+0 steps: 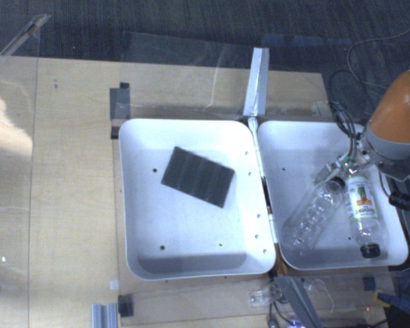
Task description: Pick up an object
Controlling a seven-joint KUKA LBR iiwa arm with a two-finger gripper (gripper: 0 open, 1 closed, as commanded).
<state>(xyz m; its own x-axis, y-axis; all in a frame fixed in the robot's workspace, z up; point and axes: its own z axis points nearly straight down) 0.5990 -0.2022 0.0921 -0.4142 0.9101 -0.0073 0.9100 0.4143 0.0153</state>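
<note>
White left bin (133,183) holding a dark ribbed pad (197,176), right bin (287,142) beside it with two clear bottles (314,210) (one labelled), gripper (347,164) over them, finger state unclear.

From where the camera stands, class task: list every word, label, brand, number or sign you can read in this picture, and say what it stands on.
No text can be read in this view.
The labelled bottle in the right bin: its label shows orange and dark marks, too small and blurred to read.
The clear bottle beside it: no label visible.
The dark ribbed pad in the left bin: no writing visible.
</note>
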